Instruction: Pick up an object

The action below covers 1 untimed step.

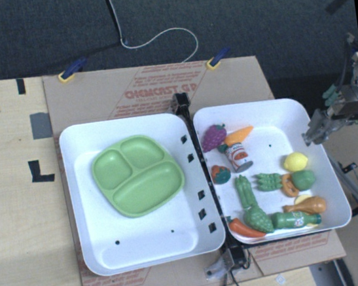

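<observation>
The right bin [263, 108] holds several toy foods. Purple grapes [212, 137], an orange carrot [238, 134] and a small red-labelled can [238, 156] lie near its far left. A yellow lemon [295, 161] and a green ball [304, 179] sit by the right wall. Green vegetables [245, 194], a green bottle [296, 219] and a brown drumstick [309, 205] lie along the near side. My gripper [316, 129] hangs over the right bin's right rim, just beyond the lemon, and nothing shows in it.
The left bin [85, 205] carries a green divided plate [138, 174]. A black hinge strip [200, 175] runs between the bins. Both bins rest on cardboard [158, 86] over the wooden bench. A white cable [151, 40] loops at the back.
</observation>
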Available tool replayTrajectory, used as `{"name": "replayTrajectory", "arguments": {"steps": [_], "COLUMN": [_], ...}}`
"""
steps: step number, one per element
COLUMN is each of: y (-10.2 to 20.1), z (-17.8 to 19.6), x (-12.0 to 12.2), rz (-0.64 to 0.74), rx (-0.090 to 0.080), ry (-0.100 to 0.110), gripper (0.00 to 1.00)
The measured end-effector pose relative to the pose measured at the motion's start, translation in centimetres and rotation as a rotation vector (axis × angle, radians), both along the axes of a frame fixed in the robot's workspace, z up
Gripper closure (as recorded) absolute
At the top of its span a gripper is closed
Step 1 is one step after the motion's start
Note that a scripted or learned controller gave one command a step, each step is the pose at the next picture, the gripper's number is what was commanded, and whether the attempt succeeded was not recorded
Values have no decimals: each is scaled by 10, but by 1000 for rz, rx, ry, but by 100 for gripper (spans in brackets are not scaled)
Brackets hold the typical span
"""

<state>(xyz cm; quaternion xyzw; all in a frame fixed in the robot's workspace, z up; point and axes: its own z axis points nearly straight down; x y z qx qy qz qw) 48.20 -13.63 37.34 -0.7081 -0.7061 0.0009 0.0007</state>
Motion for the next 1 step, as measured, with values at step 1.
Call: {"name": "replayTrajectory", "arguments": {"steps": [1], "y": [84], "z": [72], "x": [3], "rz": [13], "rx": [1], "ry": [-9], "gripper": [100]}}
